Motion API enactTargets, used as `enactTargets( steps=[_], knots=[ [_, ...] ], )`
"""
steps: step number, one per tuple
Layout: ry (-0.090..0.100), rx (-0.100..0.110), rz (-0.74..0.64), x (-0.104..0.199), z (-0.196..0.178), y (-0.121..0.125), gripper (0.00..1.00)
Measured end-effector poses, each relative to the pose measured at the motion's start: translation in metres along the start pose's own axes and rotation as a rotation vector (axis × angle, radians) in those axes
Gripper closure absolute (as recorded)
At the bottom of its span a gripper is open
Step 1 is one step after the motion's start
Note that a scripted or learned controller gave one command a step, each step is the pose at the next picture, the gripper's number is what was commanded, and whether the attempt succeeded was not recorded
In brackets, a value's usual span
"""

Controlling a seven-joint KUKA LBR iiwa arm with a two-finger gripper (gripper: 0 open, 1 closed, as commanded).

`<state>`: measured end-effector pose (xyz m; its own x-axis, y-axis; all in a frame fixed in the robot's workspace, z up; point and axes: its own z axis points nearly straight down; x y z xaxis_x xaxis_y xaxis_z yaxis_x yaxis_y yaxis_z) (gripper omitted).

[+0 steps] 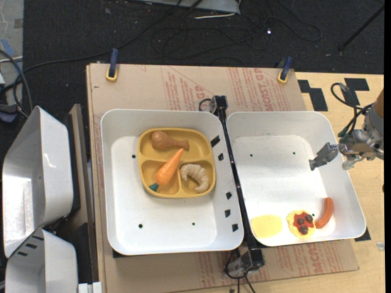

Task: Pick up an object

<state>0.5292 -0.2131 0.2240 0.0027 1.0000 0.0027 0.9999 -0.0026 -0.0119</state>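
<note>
The gripper [333, 154] hovers over the right bin [278, 130], jaws apparently open and empty, well above the sausage [325, 212], 1 reachable target.

- Gripper [335, 154]: grey metal.
- Just below the jaws: an orange-red sausage [324, 213], a red-and-dark pizza slice [300, 222] and a pale yellow disc [267, 226].
- Far across from the jaws: a yellow tray [146, 174] with a brown drumstick [169, 141], an orange carrot [169, 168] and a cream shrimp [195, 175].
- Both bins [122, 182]: white.
</note>
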Motion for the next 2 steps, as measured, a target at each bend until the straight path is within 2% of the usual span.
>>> enactTargets(
  steps=[1,2],
  knots=[
    [-0.003,-0.012,-0.004,0.001,-0.006,0.003,0.00],
    [-0.002,-0.008,-0.001,-0.008,0.053,0.005,0.00]
  ],
)
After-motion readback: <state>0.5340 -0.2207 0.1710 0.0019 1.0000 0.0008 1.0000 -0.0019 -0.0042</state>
